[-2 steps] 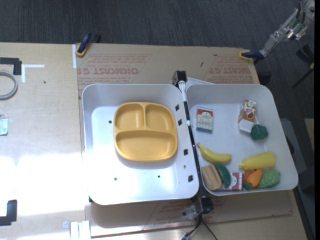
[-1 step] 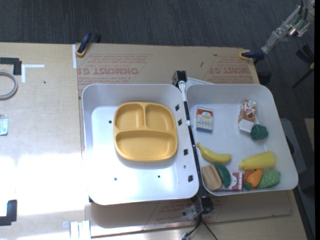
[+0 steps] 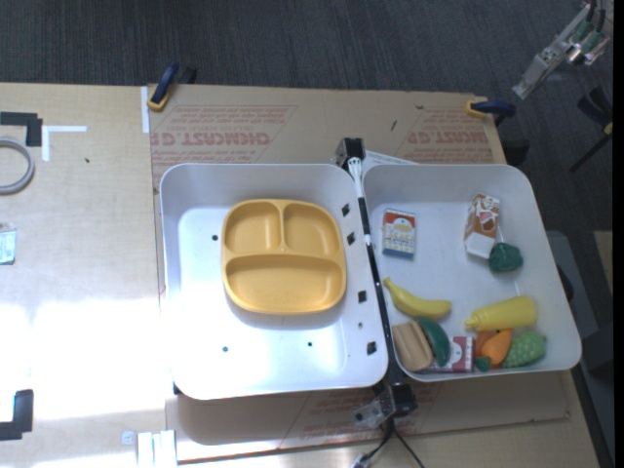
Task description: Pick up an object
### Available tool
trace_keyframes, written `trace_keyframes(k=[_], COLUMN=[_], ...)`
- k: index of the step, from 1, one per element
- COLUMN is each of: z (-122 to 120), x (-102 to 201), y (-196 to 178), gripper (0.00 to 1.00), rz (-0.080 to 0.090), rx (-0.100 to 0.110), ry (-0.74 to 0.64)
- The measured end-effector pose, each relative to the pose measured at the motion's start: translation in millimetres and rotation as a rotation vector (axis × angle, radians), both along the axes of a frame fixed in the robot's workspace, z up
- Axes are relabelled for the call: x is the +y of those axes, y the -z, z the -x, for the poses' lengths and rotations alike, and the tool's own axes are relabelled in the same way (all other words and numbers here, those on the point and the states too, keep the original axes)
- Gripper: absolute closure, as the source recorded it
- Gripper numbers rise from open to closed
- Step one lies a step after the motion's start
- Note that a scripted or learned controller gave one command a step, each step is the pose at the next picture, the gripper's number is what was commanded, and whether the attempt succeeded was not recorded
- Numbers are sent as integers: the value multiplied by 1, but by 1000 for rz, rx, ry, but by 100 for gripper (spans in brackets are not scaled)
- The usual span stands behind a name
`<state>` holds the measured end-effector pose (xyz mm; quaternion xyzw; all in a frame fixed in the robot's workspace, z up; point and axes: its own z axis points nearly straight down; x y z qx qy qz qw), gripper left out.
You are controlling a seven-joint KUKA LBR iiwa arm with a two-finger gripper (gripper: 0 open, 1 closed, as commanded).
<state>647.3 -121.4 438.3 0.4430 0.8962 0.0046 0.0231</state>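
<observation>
Your pick has not begun, as far as this view shows: every candidate lies loose in a bin and nothing is lifted.

Starting at the left, the left bin (image 3: 185, 291) carries one thing, a yellow divided plate (image 3: 285, 256) lying flat near its middle with bare floor around it.

Past the divider, the right bin (image 3: 546, 232) holds the small items. A little white carton with a red label (image 3: 399, 233) lies alone near the top left, well apart from its neighbours, so you would likely find it the easiest grab. Below it is a banana (image 3: 417, 302), then a sandwich (image 3: 411, 346) pressed against a dark green piece. Further right, a brown-and-white carton (image 3: 483, 225) touches a dark green vegetable (image 3: 505, 257), and a yellow squash-like piece (image 3: 504, 313) sits above an orange carrot (image 3: 494, 346) and a green knobbly fruit (image 3: 526, 349), all packed along the lower wall.

At the top right corner, the gripper (image 3: 577, 45) hangs well off the bench; you cannot tell how wide it stands, and nothing shows in it.
</observation>
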Motion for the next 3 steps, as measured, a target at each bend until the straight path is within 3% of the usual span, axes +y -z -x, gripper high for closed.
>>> trace_keyframes(k=[3], z=[-3], x=[1], y=[-28], gripper=[100], rz=[3], rx=[-11], ry=[-5])
